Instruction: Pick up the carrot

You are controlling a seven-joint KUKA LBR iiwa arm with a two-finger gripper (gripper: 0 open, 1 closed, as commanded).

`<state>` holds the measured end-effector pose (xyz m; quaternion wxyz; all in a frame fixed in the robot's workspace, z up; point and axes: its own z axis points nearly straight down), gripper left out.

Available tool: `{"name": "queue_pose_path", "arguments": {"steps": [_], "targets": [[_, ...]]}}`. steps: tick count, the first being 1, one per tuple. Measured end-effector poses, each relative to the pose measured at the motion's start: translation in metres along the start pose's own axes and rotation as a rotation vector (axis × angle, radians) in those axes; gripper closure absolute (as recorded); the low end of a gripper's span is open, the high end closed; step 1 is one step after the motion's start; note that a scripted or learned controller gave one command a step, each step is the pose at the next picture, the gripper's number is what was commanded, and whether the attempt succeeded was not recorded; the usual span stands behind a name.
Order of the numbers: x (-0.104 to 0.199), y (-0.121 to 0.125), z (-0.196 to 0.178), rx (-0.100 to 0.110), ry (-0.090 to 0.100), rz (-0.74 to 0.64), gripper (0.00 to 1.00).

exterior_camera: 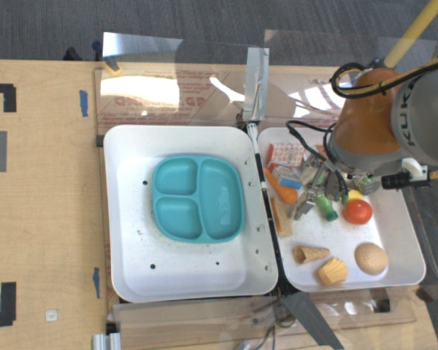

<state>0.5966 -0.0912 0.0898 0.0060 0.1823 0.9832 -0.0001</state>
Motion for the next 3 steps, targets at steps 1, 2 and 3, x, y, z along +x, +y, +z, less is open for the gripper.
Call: {"name": "queue_pose_path", "arguments": {"steps": [1, 2, 3], "targets": [[-0.005, -0.003, -0.014, 0.001, -0.017, 0.006, 1.00], [0.029, 0.051, -0.098, -0.001, 0.003, 0.370, 1.00], [0.029, 0.050, -0.107, -0.001, -0.001, 0.369, 1.00]]}}
